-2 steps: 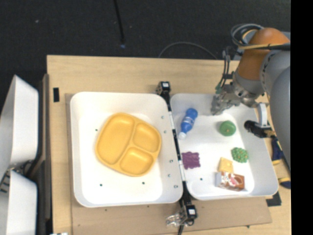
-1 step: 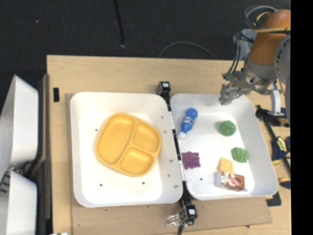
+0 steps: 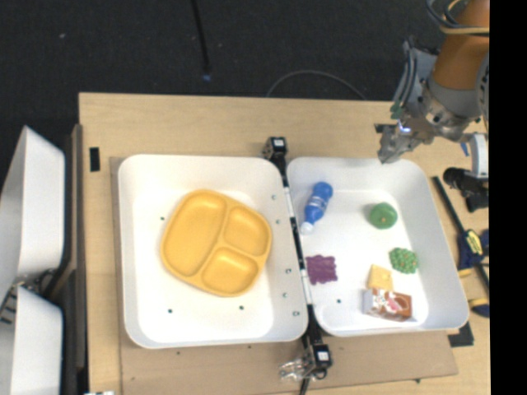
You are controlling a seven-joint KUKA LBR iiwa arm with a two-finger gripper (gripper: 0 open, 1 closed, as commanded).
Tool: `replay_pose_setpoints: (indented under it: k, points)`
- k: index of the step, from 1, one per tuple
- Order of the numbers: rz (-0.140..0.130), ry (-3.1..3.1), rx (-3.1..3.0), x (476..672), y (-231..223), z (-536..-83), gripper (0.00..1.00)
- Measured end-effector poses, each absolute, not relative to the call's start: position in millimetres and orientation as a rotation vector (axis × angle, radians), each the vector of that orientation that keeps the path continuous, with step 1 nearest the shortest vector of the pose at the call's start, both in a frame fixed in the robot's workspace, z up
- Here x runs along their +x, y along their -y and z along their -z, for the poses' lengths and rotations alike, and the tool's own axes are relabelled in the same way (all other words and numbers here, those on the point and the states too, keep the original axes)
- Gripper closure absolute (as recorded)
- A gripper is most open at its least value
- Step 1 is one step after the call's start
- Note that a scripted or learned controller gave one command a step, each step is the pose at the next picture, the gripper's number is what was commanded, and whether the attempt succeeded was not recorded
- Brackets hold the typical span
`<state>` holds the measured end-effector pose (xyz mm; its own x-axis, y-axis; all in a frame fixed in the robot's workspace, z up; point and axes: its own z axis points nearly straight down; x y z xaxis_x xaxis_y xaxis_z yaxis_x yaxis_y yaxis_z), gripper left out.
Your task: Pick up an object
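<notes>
Blue bottle [image 3: 317, 203], white-capped, lies tilted in right bin [image 3: 440, 245].

One fixed camera here, up above the desk [image 3: 206, 113], looking down at a slant from the near edge toward the dark floor beyond. It sits far enough back to take in both white bins, the left bin [image 3: 136, 245] and right bin [image 3: 436, 245], side by side, while the arm [image 3: 457, 56] comes in from the upper right corner.

Pale wooden table [image 3: 206, 122] on dark carpeted floor [image 3: 165, 31], thin black cable [image 3: 198, 23] trailing across it, white boxes [image 3: 37, 212] at left
</notes>
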<state>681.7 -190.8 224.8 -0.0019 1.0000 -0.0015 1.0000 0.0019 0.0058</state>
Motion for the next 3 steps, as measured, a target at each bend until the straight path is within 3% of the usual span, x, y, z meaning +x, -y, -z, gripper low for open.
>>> replay_pose_setpoints:
  k: [1,3]
  points:
    - [-0.004,-2.222,2.214,682.6,192,-252,1.00]
    - [0.000,-2.228,2.215,663.5,81,-261,1.00]
